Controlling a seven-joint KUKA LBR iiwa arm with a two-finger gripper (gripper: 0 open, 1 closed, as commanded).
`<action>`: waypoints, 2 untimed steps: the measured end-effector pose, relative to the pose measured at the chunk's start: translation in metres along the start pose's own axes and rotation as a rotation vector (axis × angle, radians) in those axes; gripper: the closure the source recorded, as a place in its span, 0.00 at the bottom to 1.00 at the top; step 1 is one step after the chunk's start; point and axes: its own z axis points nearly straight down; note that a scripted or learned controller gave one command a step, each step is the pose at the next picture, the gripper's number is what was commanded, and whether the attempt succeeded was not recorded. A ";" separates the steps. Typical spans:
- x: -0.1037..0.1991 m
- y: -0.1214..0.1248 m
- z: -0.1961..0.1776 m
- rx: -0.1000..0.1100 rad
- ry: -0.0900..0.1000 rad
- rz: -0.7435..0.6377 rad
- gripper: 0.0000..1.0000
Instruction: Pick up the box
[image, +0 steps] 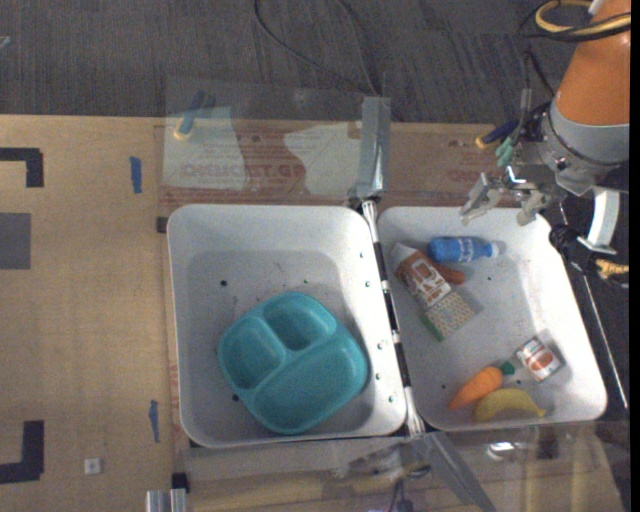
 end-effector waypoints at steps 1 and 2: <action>-0.028 -0.038 0.139 0.000 0.000 -0.040 0.00; -0.011 -0.048 0.165 -0.034 -0.008 -0.042 0.00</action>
